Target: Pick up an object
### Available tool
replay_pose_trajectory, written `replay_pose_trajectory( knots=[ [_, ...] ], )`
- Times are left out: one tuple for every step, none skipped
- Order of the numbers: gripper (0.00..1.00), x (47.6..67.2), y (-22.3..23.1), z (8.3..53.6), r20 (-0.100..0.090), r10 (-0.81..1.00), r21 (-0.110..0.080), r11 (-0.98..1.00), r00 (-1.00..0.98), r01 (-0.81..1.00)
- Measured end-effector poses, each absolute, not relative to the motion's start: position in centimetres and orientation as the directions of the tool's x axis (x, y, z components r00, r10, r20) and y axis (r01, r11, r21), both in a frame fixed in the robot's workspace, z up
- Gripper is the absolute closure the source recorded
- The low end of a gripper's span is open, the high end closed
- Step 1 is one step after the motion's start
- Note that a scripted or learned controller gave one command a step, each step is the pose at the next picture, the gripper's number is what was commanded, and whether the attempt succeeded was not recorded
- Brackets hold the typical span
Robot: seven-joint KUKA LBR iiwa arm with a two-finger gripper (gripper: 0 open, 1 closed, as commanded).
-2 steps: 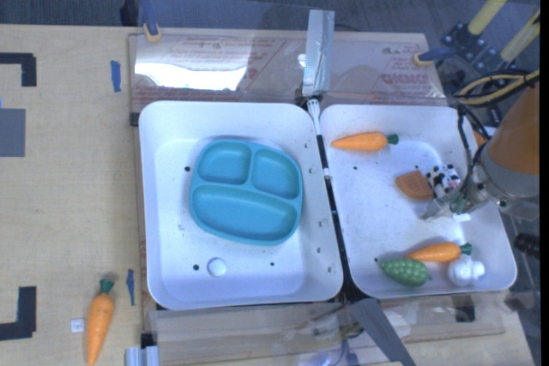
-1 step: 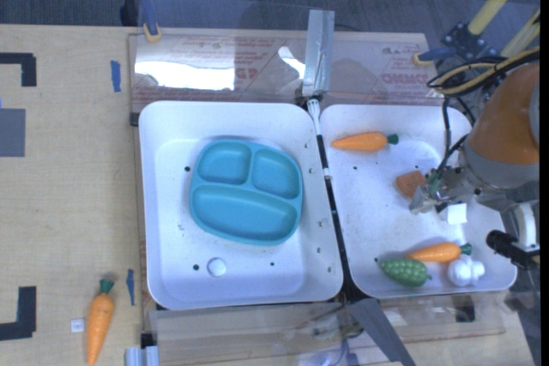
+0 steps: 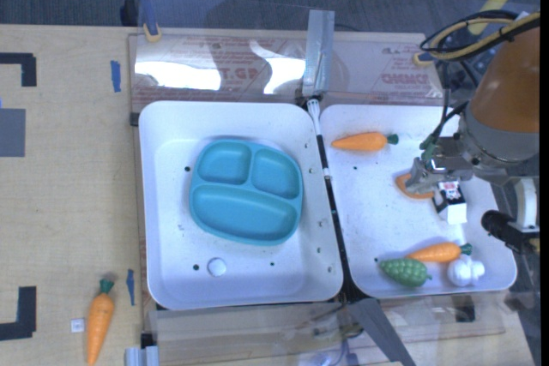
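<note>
My gripper [image 3: 426,174] is low in the right bin [image 3: 369,210], near its right side, directly over a flat orange piece [image 3: 412,185] that shows partly beneath it. A toy carrot [image 3: 361,141] lies at the far end of that bin. Along the near edge sit a second carrot [image 3: 436,252], a knobbly green vegetable [image 3: 404,271] and a small white object [image 3: 465,272]. The grey arm with its orange band [image 3: 508,94] comes in from the right.
The left bin [image 3: 163,210] bears a blue divided plate [image 3: 247,191] and a small white disc [image 3: 216,267]. A third carrot [image 3: 100,317] lies on the wooden bench at the near left. A metal divider [image 3: 319,56] stands behind the bins.
</note>
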State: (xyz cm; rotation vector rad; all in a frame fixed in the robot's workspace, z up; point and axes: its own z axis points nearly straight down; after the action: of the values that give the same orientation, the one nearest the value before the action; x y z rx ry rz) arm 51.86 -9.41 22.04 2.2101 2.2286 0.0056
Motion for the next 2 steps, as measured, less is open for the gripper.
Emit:
replay_pose_trajectory(
  knots=[
    [1.00,55.2,-15.6,12.8,0.003,0.992,-0.009,0.126,-0.126,0.992],
    [1.00,49.3,-21.1,8.6,0.000,0.998,0.002,0.055,-0.055,0.998]
  ],
)
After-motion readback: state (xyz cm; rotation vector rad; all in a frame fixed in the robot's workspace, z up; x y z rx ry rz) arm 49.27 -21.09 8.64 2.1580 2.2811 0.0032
